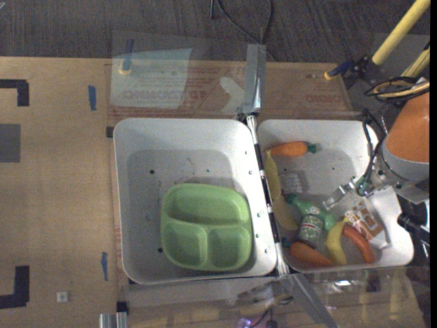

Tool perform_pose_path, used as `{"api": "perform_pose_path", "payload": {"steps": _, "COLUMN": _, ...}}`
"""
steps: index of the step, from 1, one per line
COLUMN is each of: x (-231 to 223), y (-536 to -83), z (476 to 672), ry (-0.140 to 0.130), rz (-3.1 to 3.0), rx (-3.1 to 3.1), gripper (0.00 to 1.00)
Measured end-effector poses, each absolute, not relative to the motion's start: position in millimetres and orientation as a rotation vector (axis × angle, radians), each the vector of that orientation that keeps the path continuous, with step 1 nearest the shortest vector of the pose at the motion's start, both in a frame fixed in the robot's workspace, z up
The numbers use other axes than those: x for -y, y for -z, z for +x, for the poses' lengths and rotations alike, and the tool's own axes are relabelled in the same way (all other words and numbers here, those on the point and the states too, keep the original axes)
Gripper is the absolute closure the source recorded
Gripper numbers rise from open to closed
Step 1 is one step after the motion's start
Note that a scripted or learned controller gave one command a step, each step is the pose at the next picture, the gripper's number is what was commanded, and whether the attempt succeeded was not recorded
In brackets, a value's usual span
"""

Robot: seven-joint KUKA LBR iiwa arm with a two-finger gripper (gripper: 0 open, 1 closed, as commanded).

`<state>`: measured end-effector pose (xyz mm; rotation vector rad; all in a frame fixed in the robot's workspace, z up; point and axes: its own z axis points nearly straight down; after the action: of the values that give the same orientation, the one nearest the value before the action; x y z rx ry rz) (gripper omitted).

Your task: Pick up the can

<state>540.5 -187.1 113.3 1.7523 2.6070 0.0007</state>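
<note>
The can, dark with a red and green label, stands in the front part of the right bin. A green bottle lies against its far side and a yellow banana against its right. My gripper hangs over the right bin, up and to the right of the can and apart from it. Nothing shows in its grasp. The grey arm with the orange band reaches in from the right.
The right bin also holds an orange carrot at the back, a long banana along the left wall, a second carrot, a red sausage and a small carton. A green divided plate lies in the left bin.
</note>
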Motion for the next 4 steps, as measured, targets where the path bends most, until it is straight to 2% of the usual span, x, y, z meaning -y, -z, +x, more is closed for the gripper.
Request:
{"api": "perform_pose_path", "payload": {"steps": 1, "x": 209.3, "y": -112.4, "z": 568.6, "ry": -0.002, "rz": 1.521, "rx": -2.742, "gripper": 0.0}}
{"api": "perform_pose_path", "payload": {"steps": 2, "x": 211.1, "y": -122.8, "z": 569.7, "ry": -0.006, "rz": 1.523, "rx": -2.734, "gripper": 1.0}}
{"api": "perform_pose_path", "payload": {"steps": 3, "x": 211.2, "y": -122.7, "z": 569.6, "ry": -0.005, "rz": 1.523, "rx": -2.734, "gripper": 0.0}}
{"api": "perform_pose_path", "payload": {"steps": 4, "x": 156.1, "y": -87.9, "z": 616.0, "ry": -0.006, "rz": 1.73, "rx": -2.609, "gripper": 0.0}}
